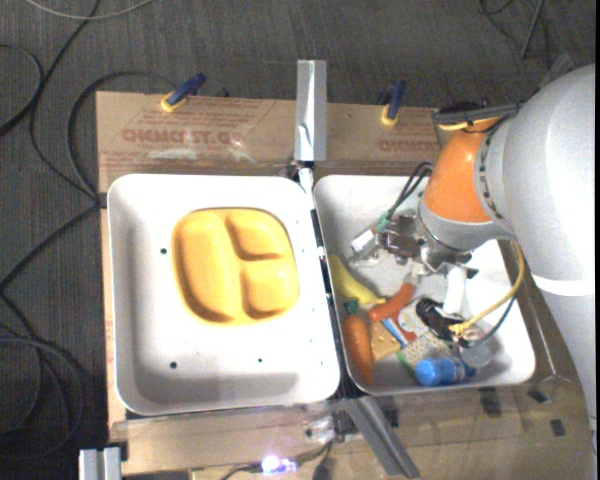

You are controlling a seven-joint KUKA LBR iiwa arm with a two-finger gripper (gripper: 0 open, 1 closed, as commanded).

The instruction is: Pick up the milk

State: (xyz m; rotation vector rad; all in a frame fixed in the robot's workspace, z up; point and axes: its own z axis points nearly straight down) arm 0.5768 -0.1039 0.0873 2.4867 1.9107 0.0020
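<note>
Gripper [432, 286]: we are seeing it hanging low over the right bin [515, 368]; finger state we cannot tell. Milk: we are not managing to identify it among the clutter there, near a carrot [357, 340] and blue bottle [439, 371]. Left bin [140, 368] is holding a yellow tray [236, 263].

Beside my one arm [540, 188], two white bins: the left bin [130, 368] holds one yellow divided tray [237, 263]; the right bin [520, 363], nearer me, holds one banana [352, 284], one carrot [357, 340], one blue-capped bottle [438, 371].
</note>
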